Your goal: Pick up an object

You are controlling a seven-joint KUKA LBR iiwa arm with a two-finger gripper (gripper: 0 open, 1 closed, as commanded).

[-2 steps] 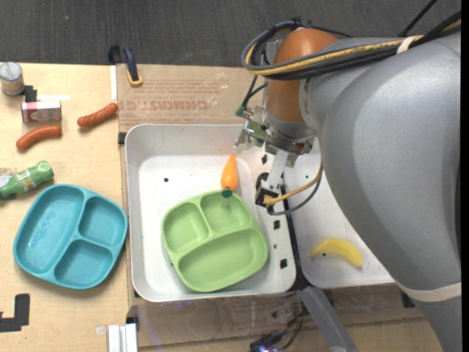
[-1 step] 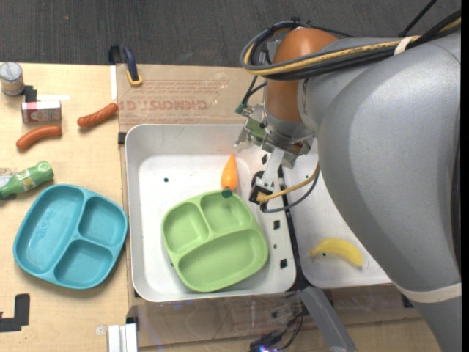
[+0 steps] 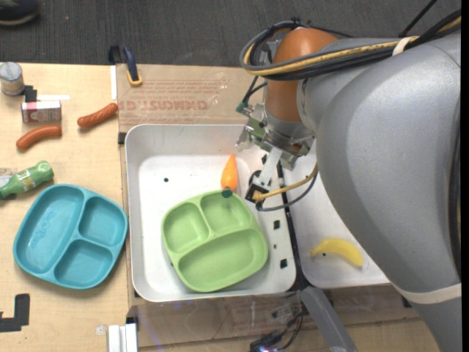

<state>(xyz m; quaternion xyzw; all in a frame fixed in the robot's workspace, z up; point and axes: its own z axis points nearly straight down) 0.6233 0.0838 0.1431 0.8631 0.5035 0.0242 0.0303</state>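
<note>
An orange carrot (image 3: 229,173) with a green tip lies in the left bin (image 3: 139,196), touching the far edge of a green divided plate (image 3: 214,242). My gripper (image 3: 249,139) hangs over the back right corner of that bin, just above and right of the carrot. Nothing shows between it and the carrot. A yellow banana (image 3: 337,251) lies in the right bin (image 3: 322,273), partly under the arm.
On the bench left of the bins lie a teal divided plate (image 3: 69,235), two sausages (image 3: 97,115), a green bottle (image 3: 28,178), a small box (image 3: 40,111) and a can (image 3: 10,78). The big grey arm covers most of the right bin.
</note>
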